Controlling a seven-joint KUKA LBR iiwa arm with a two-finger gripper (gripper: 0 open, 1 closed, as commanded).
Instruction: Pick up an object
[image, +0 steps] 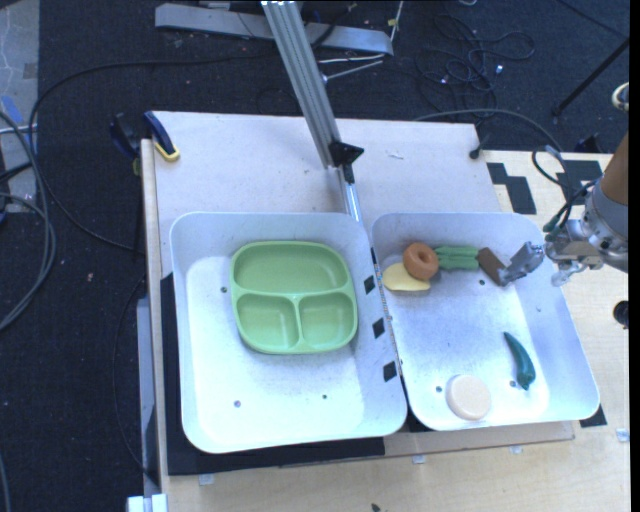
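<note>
The right bin (560, 320) holds several small things. A brown donut (421, 261) leans on a pale yellow piece (404, 280) near the bin's far left. Beside them lie a green vegetable (457, 257) and a small brown item (490, 265). A teal pepper (520, 360) lies near the right wall, and a cream disc (468, 396) sits near the front. My gripper (538, 268) hangs over the bin's far right edge, just right of the brown item. It is open, with nothing between its fingers.
The left bin (200, 330) holds a light green divided plate (295, 297). A slanted metal pole (312, 90) rises behind the two bins. Cables lie on the dark floor around the bench.
</note>
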